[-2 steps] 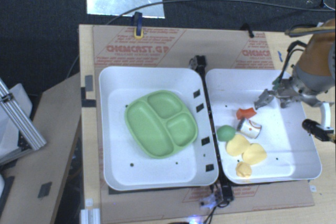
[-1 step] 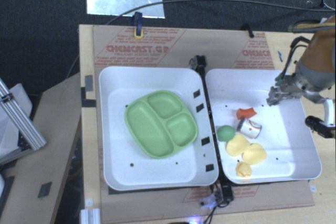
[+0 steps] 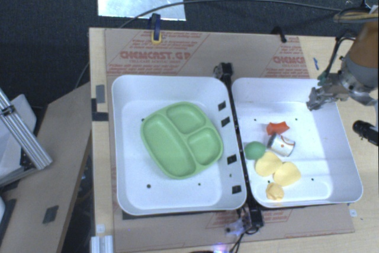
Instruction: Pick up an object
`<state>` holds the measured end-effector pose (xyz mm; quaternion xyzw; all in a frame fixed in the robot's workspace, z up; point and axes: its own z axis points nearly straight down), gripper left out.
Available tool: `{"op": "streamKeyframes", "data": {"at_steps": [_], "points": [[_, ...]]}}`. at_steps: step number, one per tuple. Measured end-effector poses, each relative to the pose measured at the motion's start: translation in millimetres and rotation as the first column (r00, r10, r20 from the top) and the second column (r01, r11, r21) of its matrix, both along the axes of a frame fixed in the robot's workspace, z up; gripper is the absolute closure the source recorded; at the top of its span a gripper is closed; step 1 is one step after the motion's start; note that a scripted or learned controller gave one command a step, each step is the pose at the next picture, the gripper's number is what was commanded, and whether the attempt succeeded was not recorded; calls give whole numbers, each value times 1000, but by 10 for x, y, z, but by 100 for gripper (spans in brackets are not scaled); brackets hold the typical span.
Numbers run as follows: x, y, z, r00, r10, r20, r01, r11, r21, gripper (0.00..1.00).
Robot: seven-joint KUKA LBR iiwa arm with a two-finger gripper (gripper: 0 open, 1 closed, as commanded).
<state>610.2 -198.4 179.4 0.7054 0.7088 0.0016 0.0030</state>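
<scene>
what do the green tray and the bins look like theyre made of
Green tray: probably moulded plastic, matte, judging by its even colour and soft rounded compartment edges. Bins: likely thin white plastic, slightly glossy, with smooth rounded corners, though the view leaves that open.

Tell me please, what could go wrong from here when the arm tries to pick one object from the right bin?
1. The small objects lie packed together: the green ball, the white cup and the yellow pieces touch or nearly touch, so the fingers may push neighbours or catch two.
2. The gripper is near the right bin's far side, apart from the pile, so a descent here would likely close on nothing.
</scene>
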Motion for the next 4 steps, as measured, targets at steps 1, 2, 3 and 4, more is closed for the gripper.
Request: {"op": "streamKeyframes", "data": {"at_steps": [1, 2, 3, 4], "points": [[17, -3, 487, 1000, 1, 1, -1, 1000, 0, 100], [60, 580, 538, 1000, 5, -3, -5, 1000, 3, 100], [-8, 1101, 630, 1000, 5, -4, -5, 1000, 3, 100], [-6, 1555, 607, 1000, 5, -4, -5, 1000, 3, 100]]}}
